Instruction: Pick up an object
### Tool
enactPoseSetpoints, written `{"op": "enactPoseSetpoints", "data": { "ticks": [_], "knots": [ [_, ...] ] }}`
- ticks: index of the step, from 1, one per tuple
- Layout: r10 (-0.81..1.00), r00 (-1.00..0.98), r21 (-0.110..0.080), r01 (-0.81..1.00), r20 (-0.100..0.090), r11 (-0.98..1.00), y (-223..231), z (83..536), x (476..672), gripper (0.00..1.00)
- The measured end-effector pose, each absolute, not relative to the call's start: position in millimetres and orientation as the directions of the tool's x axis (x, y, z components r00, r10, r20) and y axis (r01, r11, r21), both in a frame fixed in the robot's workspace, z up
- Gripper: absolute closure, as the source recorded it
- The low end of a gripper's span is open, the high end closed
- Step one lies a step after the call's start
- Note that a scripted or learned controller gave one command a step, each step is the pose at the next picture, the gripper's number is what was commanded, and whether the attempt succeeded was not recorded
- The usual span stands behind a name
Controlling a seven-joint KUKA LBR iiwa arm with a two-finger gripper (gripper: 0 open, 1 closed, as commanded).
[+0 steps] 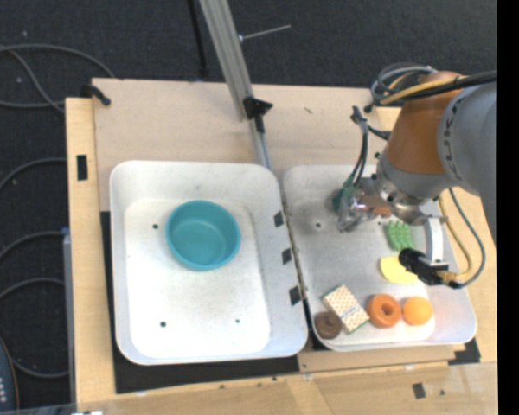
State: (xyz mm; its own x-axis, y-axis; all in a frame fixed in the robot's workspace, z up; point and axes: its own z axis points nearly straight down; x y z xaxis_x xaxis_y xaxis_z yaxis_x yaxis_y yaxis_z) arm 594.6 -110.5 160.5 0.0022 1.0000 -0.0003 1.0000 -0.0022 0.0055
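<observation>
The left bin (130, 318) holds a teal bowl (203, 234). The right bin (316, 197) holds a green piece (399, 233), yellow piece (397, 271), patterned box (345, 308), brown ring (329, 323), orange ring (383, 310) and orange ball (417, 310); no writing is legible. The hand (356, 212) sits low over the right bin's upper part; whether it grips anything cannot be told.

Both bins, left (138, 335) and right (316, 188), look like matt white plastic, a bit speckled and scuffed. The teal bowl (203, 234) is smooth plastic with a soft sheen. The bench (169, 119) reads as bare light wood, matt. At 12 o'clock there's a ribbed metal rail (225, 37), dull silver. The arm's orange band (419, 137) looks glossy.
</observation>
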Motion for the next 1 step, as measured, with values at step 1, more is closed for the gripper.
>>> {"op": "enactPoseSetpoints", "data": {
  "ticks": [1],
  "knots": [
    [1.000,-0.003,0.006,1.000,0.000,0.003,-104.2,207.2,594.3,1.00]
  ]
}}
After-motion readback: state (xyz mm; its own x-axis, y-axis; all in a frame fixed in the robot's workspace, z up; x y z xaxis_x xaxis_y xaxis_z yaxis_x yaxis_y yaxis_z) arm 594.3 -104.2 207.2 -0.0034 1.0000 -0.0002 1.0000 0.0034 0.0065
